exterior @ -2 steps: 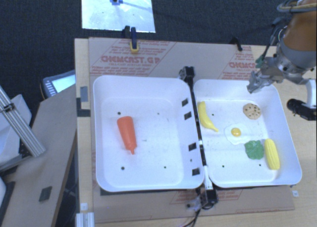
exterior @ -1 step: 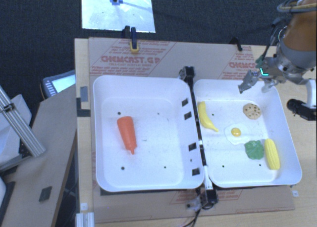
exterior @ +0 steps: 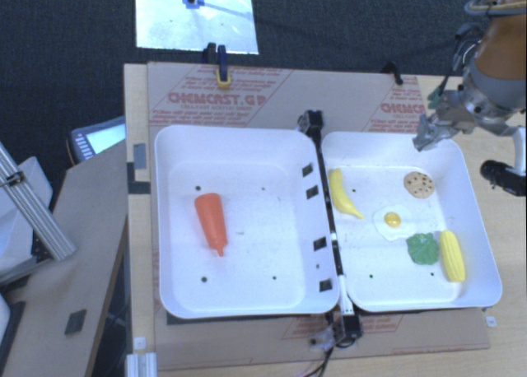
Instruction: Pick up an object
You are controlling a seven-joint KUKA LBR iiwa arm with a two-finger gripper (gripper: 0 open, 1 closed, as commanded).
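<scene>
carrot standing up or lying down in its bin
Lying down: the carrot rests flat on the left bin floor, narrow end toward the near wall.

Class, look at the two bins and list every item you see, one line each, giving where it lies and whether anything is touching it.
carrot: lying in left bin, alone.
banana: right bin, by the divider, untouched.
cookie: flat, right bin, untouched.
fried egg: flat, mid right bin.
green leafy piece: touching the corn.
corn: lying near right wall.
gripper: above right bin's far corner, holding nothing.

arm [exterior: 501,54]: cut off by right and top edges | gripper [exterior: 430,132]: fingertips blurred, spread unreadable | green item [exterior: 423,249]: too small to identify | black part [exterior: 504,176]: cut off at right edge
</scene>
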